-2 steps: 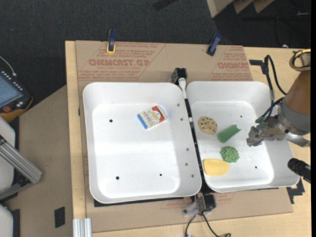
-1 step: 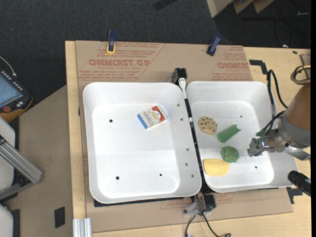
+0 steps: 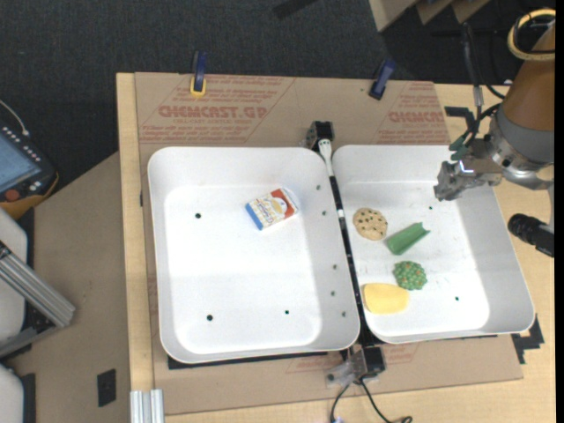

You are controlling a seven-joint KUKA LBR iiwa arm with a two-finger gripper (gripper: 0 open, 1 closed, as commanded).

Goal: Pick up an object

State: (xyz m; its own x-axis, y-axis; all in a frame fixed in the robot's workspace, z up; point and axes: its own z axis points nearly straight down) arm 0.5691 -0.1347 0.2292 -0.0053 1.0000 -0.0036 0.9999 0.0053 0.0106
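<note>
In the right bin (image 3: 476, 311) lie a round cookie (image 3: 370, 223), a flat green piece (image 3: 407, 237), a green broccoli-like ball (image 3: 410, 275) and a yellow lump (image 3: 386, 298). A small white, blue and red carton (image 3: 270, 209) rests in the left bin (image 3: 176, 263). My gripper (image 3: 447, 186) hangs over the far right part of the right bin, up and to the right of the green piece. Nothing shows between its fingers.
The two white bins sit side by side on a cardboard sheet (image 3: 141, 113), joined by a black clamp (image 3: 319, 136) at the far side. Blue clips (image 3: 382, 78) hold the sheet's far edge. A black part (image 3: 533, 230) sticks in at the right.
</note>
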